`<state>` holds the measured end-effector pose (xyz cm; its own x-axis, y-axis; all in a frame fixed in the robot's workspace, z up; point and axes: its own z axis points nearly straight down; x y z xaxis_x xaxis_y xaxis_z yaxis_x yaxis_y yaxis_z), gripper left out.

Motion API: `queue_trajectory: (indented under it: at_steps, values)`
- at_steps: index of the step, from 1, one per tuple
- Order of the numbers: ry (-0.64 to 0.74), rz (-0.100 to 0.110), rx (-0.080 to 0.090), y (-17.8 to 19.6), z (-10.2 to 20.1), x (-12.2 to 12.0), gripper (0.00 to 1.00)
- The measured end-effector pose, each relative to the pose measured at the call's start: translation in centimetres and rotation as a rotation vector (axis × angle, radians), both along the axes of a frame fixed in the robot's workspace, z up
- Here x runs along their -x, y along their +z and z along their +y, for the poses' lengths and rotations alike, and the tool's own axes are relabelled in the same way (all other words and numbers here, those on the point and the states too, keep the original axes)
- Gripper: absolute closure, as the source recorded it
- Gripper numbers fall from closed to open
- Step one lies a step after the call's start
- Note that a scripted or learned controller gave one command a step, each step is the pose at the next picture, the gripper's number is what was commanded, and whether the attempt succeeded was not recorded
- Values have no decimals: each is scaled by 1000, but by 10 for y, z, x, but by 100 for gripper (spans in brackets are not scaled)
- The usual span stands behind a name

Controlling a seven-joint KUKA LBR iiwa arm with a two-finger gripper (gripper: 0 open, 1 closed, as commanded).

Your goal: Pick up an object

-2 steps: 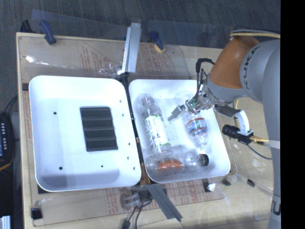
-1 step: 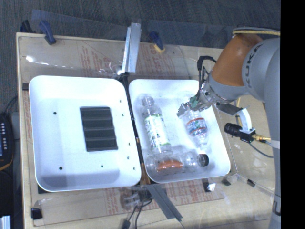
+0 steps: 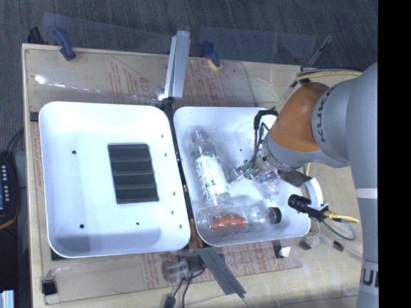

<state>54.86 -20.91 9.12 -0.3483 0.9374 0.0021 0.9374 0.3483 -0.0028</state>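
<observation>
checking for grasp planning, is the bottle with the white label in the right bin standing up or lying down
Lying down: the bottle rests lengthwise on the right bin floor, its cap toward the far wall.

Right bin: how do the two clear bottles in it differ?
The bottle with the white label lies lengthwise along the right bin, cap toward the far edge; the bottle with the dark cap lies crosswise along the near wall. The first bears a white and green label; the second shows something orange inside. Both are clear plastic, lying on their sides, and they meet near the bin's near left corner.
</observation>
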Motion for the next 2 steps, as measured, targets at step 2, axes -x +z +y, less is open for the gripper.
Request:
queue_trajectory:
  at_steps: [2]
  values:
    - [136,-4,1,68,0,0,0]
